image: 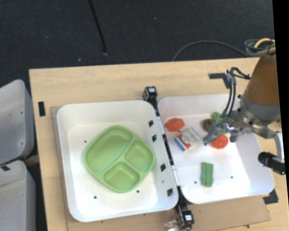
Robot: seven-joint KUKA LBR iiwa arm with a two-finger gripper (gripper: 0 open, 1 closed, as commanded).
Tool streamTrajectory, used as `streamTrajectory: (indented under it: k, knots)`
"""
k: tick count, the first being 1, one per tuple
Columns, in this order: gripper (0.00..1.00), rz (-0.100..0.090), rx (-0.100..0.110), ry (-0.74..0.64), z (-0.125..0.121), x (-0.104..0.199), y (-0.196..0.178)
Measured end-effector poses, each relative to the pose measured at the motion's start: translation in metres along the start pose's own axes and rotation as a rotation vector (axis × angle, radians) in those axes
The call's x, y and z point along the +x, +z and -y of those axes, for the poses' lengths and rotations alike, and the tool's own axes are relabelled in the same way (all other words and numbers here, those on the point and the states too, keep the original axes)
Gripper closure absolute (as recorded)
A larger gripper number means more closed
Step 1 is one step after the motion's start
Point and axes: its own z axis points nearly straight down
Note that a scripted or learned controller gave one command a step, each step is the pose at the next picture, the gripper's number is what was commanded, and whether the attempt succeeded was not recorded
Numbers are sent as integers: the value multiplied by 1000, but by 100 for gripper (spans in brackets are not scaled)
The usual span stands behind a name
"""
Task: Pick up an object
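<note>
Camera view, my gripper [216,133] over a red object [219,141], grip unclear, printed packet [187,137] just left, print unreadable.

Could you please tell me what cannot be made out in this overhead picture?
- Grey metal claw: open or shut unclear, too small.
- Round red object: partly under the claw; contact unclear.
- Small blue, red and white packet: print too small.
- Grey arm with orange band: cut by the right edge.
</note>
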Motion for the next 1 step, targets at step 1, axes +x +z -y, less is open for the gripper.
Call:
streamTrajectory:
  k: [1]
  knots:
    - [0,0,3,1,-8,5,49]
